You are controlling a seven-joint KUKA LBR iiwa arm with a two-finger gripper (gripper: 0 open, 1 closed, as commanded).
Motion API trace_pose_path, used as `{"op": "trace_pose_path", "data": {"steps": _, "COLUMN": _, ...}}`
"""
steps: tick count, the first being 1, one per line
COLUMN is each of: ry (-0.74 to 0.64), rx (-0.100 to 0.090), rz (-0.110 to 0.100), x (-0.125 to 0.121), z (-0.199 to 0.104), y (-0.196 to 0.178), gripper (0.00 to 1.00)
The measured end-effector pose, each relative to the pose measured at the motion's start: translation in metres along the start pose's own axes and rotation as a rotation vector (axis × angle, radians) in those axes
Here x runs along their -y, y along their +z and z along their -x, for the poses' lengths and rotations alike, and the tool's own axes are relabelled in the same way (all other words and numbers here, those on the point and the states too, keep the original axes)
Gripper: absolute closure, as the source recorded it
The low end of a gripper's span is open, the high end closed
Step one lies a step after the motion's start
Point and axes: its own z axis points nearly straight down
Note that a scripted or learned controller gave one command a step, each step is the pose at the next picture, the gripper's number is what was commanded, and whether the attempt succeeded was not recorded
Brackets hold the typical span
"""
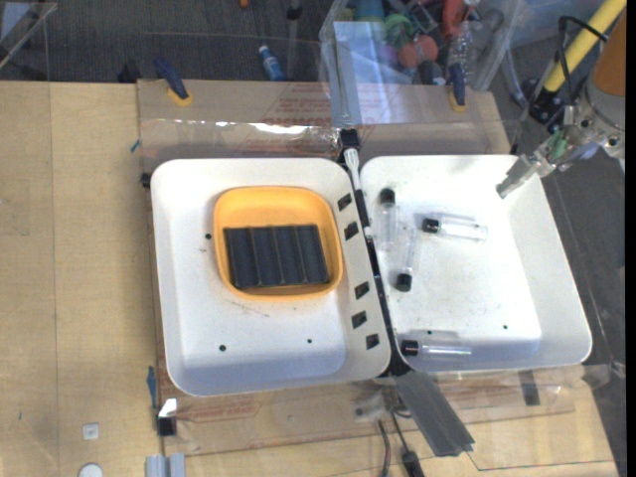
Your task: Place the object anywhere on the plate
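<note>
Hard to tell how the jaws stand: gripper [519,179] small and blurred at the upper right, poised over the far right corner of the right bin [556,306], nothing visible between the fingers. Behind it, wrist and arm cut off by the right edge, with a yellow cable [586,30] slanting up past them. Below and left of the gripper, lying flat on the right bin's floor, several clear tubes with black caps: one [452,229] nearest, pointing left to right; two more [396,241] close to the divider, faint against the white and hard to separate; another [429,347] at the near edge. In the left bin [199,356], an orange plate [234,207] bearing a dark ribbed block [275,256]. Beyond the bins, a clear box of jumbled coloured items [422,23], contents not distinguishable.
</note>
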Motion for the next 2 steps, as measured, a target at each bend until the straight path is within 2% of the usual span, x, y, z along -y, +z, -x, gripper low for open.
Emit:
{"op": "trace_pose_path", "data": {"steps": 1, "ry": 0.027, "rx": -0.001, "rz": 0.001, "x": 0.0011, "z": 0.0056, "y": -0.0141, "gripper": 0.00}}
{"op": "trace_pose_path", "data": {"steps": 2, "ry": -0.235, "rx": -0.004, "rz": -0.002, "x": 0.0021, "z": 0.0061, "y": -0.0098, "gripper": 0.00}}
